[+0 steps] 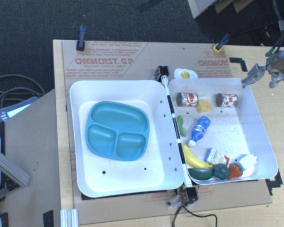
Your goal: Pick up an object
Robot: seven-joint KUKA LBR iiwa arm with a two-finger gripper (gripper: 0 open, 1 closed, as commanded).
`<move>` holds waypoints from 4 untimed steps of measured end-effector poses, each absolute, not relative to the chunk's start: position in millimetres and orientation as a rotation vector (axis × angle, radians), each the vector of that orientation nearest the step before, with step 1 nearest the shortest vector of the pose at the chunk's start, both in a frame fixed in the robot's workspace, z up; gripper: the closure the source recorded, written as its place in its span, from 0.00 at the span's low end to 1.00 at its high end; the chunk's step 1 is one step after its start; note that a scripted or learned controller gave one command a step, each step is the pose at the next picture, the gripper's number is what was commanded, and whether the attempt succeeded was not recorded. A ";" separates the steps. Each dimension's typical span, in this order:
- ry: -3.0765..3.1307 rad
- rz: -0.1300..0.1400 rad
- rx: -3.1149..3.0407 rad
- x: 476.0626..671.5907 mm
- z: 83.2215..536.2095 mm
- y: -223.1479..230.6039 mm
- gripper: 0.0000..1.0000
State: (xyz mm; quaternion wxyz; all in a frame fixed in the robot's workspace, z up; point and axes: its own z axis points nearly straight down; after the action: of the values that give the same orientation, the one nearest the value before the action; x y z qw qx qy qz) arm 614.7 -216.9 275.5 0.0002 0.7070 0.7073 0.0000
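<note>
Nearest you, the front corner of the right bin (267, 148) holds a crowded heap that is hard to sort out: a yellow banana (195, 158), a dark green lump (201, 173) under it, a teal piece (222, 171), something red (235, 170) and a white piece (248, 161) all touch or overlap, so you cannot see where one ends and the next begins. A small printed packet (214, 154) lies just behind them, its markings too small to read.

Further back, a blue and white bottle (199, 131) lies on its side near the middle of that bin, with a thin green item (181, 126) beside the dividing wall. Behind these, two cans (187, 99) (226, 100) lie on their sides with a yellow block (203, 106) between them. A yellow and white thing (185, 74) sits outside the bin at its far rim; you cannot tell what it is.

The left bin (80, 141) carries a blue divided plate (117, 130), lying flat.

At the far right you see the gripper (263, 73) above the bench, just beyond the right bin's far corner and well apart from everything in it. The arm is cut off by the frame edge. Whether the jaws are wide or narrow you cannot tell; nothing shows between them.
</note>
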 end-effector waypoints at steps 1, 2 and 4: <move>2.225 -0.002 2.221 644.6 188.8 -214.6 0.00; 2.212 0.009 2.207 668.0 115.4 -193.2 0.00; 2.220 0.009 2.217 611.3 88.3 -105.6 0.00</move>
State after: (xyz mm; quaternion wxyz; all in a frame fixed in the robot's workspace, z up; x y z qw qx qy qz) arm 611.3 -105.6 88.3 0.0020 0.7067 0.7075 0.0028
